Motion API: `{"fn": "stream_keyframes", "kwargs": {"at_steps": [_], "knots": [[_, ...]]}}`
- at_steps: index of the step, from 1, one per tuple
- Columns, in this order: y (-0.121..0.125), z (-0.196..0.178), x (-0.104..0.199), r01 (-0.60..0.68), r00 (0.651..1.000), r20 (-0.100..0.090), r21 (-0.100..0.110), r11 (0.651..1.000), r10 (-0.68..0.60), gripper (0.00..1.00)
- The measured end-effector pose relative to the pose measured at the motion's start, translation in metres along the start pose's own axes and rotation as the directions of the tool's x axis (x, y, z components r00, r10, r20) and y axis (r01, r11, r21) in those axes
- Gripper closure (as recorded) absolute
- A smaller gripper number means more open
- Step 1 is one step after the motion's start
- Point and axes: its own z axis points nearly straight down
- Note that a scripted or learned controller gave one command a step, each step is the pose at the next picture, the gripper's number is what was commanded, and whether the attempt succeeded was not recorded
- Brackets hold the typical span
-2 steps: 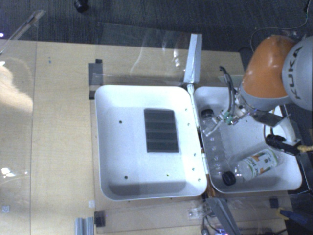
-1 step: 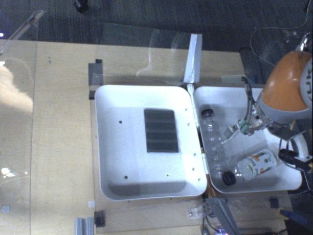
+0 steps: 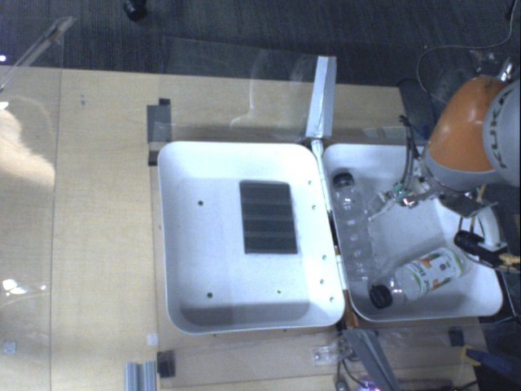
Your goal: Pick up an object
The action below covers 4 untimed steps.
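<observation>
So the gripper [image 3: 404,197] is over the far half of the right bin [image 3: 488,300], hanging off the grey arm [image 3: 509,129] with its orange band [image 3: 458,129]. It's small and cluttered with wiring from this angle, so honestly I can't tell whether it's clenched or released. I don't see anything sitting in it.

For things to grab, there are two bottles in that right bin. The labelled bottle [image 3: 427,273] is the easy one to spot. It's clear plastic with a white label that has some orange and green print on it, plus a black cap. It's lying on its side in the near part of the bin, on a slant, with the cap end pointing left and near and the base end toward the right. It's near the gripper and apart from it.

The clear bottle [image 3: 352,222] is harder to make out because it's see-through with no label I can see. It lies along the bin's left wall with its black cap at the far end, to the left of the gripper. Its near end comes close to the labelled bottle's cap, though I can't tell if they touch.

The left bin [image 3: 187,300] sits right beside it and has a dark ribbed rectangular pad [image 3: 268,217] lying flat around the middle. Both bins are on a light wood bench [image 3: 89,243].
</observation>
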Motion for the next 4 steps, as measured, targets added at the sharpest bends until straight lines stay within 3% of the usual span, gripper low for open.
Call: {"fn": "stream_keyframes", "kwargs": {"at_steps": [1, 2, 3, 4], "knots": [[0.003, -0.008, 0.006, 0.007, 1.000, -0.012, 0.000, 1.000, -0.007, 1.00], [0.002, -0.010, 0.001, 0.003, 1.000, -0.004, -0.002, 1.000, -0.003, 0.00], [0.027, 0.006, -0.006, -0.102, 0.995, 0.005, 0.018, 0.995, 0.102, 0.00], [-0.002, 0.035, 0.001, 0.039, 0.999, 0.012, 0.005, 0.999, -0.039, 0.00]]}}
